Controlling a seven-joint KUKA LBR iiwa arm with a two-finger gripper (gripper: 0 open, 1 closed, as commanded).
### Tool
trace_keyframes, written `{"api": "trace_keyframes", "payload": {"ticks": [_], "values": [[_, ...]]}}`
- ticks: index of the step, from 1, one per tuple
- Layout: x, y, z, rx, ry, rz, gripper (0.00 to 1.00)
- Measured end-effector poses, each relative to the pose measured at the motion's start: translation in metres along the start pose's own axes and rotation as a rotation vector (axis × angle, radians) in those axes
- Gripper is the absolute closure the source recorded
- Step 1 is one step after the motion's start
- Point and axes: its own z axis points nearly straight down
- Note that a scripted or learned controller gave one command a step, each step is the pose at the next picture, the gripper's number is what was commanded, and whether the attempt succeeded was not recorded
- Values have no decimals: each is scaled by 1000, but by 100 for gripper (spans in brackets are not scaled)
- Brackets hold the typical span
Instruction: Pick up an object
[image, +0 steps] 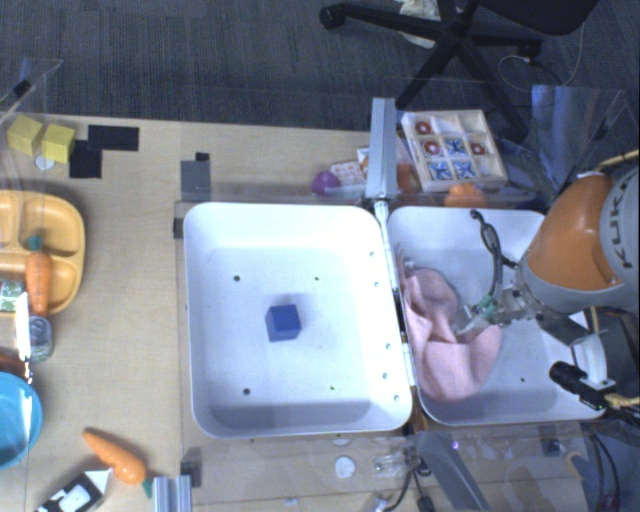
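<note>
**Gripper down on the pink cloth**

From above, we see two white bins. A small blue cube (283, 322) sits alone in the left bin (215, 400). In the right bin (530, 400), a pink cloth (445, 345) lies bunched by the left wall. The gripper (478, 318) is low over it, touching it. We cannot tell how wide it is open.

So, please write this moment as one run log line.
arm: over right bin | gripper: at pink cloth, grasp unconfirmed | blue cube: left bin, untouched
</note>
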Motion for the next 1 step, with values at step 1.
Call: {"api": "trace_keyframes", "payload": {"ticks": [1], "values": [[15, 2, 14, 14, 7, -74, 0]]}}
